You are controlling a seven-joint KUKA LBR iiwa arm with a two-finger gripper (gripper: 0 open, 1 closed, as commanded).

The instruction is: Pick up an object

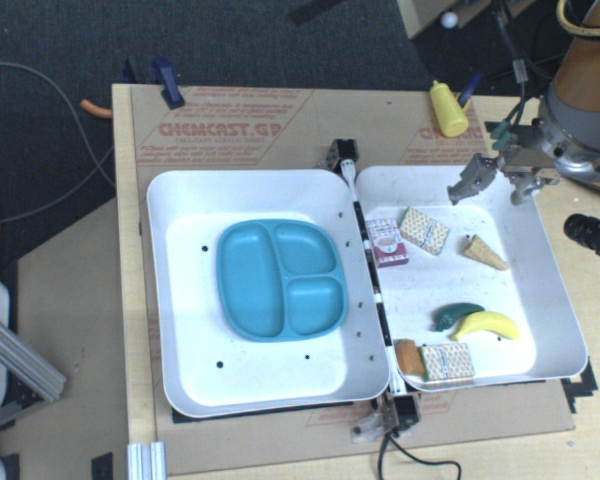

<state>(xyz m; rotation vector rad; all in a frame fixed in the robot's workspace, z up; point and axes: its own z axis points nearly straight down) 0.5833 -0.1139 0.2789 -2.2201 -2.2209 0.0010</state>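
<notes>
Left bin (180, 268): 1 blue tray (280, 278), 3 compartments. Right bin (550, 268): pink carton (386, 241), patterned packet (423, 229), cone (485, 253), banana (485, 325) against something green (455, 314), boxed snack (445, 362) by the front rim. Claw (495, 183) over the far right corner, spread open, gripping nothing. Likely still the approach step. Next: choose 1 target, probably packet or cone, centre above, descend, close.

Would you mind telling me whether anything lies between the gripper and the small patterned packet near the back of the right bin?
Nothing visible does. The gripper hangs over the right bin's back edge, and the patterned packet lies apart from the pink carton and the cone, with bare bin floor between.
</notes>
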